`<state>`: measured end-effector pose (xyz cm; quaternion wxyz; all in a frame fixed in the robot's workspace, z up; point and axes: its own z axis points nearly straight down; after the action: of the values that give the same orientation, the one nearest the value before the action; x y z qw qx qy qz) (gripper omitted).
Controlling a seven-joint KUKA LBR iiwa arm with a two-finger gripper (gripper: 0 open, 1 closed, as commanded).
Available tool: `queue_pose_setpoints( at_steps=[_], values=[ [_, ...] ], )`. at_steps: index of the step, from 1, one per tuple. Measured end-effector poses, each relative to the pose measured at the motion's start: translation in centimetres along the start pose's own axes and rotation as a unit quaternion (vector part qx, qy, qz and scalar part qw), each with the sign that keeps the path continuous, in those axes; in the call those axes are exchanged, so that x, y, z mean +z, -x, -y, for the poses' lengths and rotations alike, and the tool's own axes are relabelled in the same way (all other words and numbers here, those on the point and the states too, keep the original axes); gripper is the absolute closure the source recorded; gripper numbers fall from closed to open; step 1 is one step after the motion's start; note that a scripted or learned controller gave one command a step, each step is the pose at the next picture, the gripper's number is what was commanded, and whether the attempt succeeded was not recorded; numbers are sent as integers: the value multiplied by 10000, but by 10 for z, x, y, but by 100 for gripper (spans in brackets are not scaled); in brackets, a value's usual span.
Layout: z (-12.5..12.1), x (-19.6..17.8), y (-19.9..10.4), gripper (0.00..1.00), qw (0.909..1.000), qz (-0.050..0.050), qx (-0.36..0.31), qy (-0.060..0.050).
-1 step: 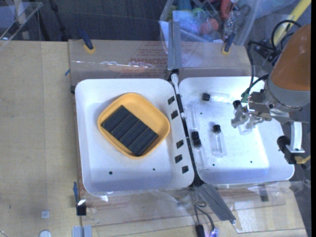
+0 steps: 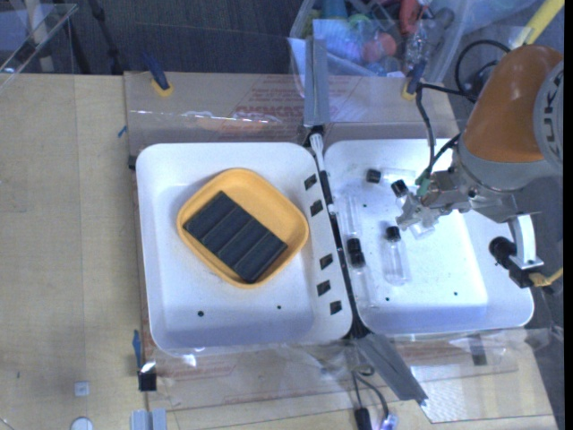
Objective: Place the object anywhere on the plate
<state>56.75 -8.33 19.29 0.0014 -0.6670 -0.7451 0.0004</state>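
Camera view, looking down at a slant on the bench (image 2: 54, 240). Two shallow white bins lie side by side at the centre of the frame, separated by a narrow divider carrying small black tabs.

Left bin (image 2: 170, 316): a yellow plate (image 2: 201, 200), roughly square with rounded corners, sits turned at an angle in the upper middle of the bin. A dark ribbed rectangular object (image 2: 235, 234) lies flat on the plate, within its rim, its long side running from upper left to lower right.

Right bin (image 2: 466, 298): the grey arm with its orange band (image 2: 510, 106) enters from the right edge of the frame, and its wrist hangs over the upper middle of this bin. The gripper (image 2: 415, 217) points down and to the left toward the bin floor; glare and the pale bin surface hide its tips, so how far apart they stand cannot be told, nor whether anything is between them. Several small dark pieces are scattered on the floor around it, and a pale, near-transparent cylinder-like item (image 2: 393, 262) lies just below it.

Upper right of the frame: a clear container (image 2: 385, 12) of mixed coloured items stands behind the bins.
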Motion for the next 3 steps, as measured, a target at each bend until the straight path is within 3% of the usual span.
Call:
queue_pose_setpoints(
  at_steps=[1,2,3],
  values=[
    [-39,-9,-27,100,9985,11,-540,22],
    [-60,3,-64,100,9871,14,-1602,27],
    [-75,8,-86,100,9680,16,-2509,28]
  ],
)
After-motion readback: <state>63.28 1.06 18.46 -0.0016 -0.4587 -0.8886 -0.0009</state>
